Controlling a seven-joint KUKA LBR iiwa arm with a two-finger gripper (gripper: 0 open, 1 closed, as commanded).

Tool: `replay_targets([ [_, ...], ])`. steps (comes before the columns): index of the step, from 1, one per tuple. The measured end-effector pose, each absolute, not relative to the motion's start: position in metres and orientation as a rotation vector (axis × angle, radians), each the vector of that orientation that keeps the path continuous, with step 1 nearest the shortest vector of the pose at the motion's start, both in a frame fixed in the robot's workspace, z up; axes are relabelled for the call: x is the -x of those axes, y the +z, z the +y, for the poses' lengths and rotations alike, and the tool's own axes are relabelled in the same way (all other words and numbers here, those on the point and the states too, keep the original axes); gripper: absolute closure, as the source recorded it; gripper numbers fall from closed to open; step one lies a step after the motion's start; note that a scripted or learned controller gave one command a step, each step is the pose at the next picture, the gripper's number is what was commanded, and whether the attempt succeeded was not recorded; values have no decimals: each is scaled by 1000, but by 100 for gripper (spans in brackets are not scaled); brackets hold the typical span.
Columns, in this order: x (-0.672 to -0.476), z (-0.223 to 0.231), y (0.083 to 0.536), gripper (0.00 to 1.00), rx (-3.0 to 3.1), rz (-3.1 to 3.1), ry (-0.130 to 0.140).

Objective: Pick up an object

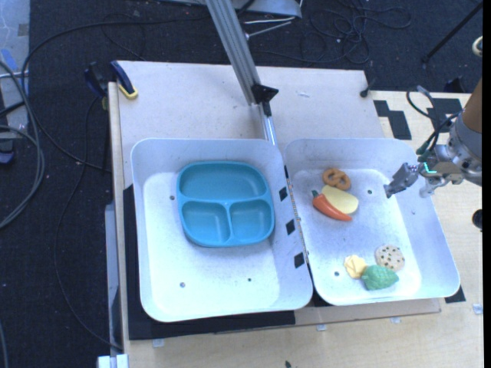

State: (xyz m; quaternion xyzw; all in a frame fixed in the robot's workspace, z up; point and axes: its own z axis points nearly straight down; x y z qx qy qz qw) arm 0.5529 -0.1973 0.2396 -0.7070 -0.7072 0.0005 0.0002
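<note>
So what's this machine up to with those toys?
A robot arm reaches in from the right, its gripper hovering over the edge of the right bin. That bin holds a pretzel, a carrot, a cookie and a green piece. Nothing is picked up yet. The left bin holds a blue tray.

Arm [469, 133] is running off the right edge, so most of it is getting cut. Gripper [400, 181] is reading too small and blurred to resolve. Carrot [331, 207] is partly hiding under the yellow piece [342, 200]; the worktop [230, 102] is running out of frame bottom right.
</note>
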Motion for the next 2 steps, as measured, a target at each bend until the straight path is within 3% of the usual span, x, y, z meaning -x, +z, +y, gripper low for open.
replay_targets([
  [1,-553,-197,240,0,2221,-2223,1],
  [2,-551,-207,186,0,2220,-2217,5],
])
